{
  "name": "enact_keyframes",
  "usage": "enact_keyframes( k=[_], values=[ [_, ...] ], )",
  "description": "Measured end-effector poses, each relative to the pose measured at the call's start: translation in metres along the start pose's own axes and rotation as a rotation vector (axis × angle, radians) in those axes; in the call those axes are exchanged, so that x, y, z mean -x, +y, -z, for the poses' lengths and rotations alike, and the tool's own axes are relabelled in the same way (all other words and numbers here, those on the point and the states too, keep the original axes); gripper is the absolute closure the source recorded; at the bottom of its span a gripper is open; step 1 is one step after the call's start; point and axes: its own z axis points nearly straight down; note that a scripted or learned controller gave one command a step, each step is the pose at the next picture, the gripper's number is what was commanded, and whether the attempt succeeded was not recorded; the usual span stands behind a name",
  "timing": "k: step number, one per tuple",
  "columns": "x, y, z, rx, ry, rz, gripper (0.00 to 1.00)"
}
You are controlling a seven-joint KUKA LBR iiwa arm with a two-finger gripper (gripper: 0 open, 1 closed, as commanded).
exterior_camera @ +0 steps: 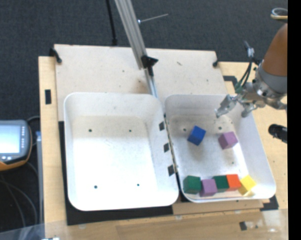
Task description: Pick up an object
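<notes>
White plastic forms two shallow bins side by side on the bench; the right bin [255,149] holds all the loose blocks, and the left bin [75,134] lies well off to the pincer's left in the view.

Pincer [235,106]: hangs over the upper part of the right bin, near its far rim, on the grey arm [273,59] with the orange band entering from the right. Its two fingers are spread apart, with nothing between them.

Blocks, placed relative to the pincer:
- Purple cube [228,140]: below the pincer, nearest to it, apart from the fingers, tilted on the bin floor.
- Blue cube [196,135]: below and to the left of the pincer, near the bin's middle, clear of the purple cube.
- Row along the near wall, well below the pincer: green cube [192,184], a second purple cube [209,187], a second green cube [221,182], orange cube [233,181], yellow cube [247,184]. These sit side by side, neighbours touching or nearly so.

An aluminium strut [132,29] rises from the bench up and to the left of the pincer. A grey handheld screen unit [7,141] rests far to its left, beyond the bench edge.
</notes>
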Motion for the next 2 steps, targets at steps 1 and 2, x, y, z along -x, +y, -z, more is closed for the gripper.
enact_keyframes(
  k=[1,2],
  values=[
    [0.0000,0.0000,0.0000,0.000,0.000,0.000,0.00],
    [-0.0001,0.0000,0.0000,0.000,0.000,0.000,0.00]
  ],
)
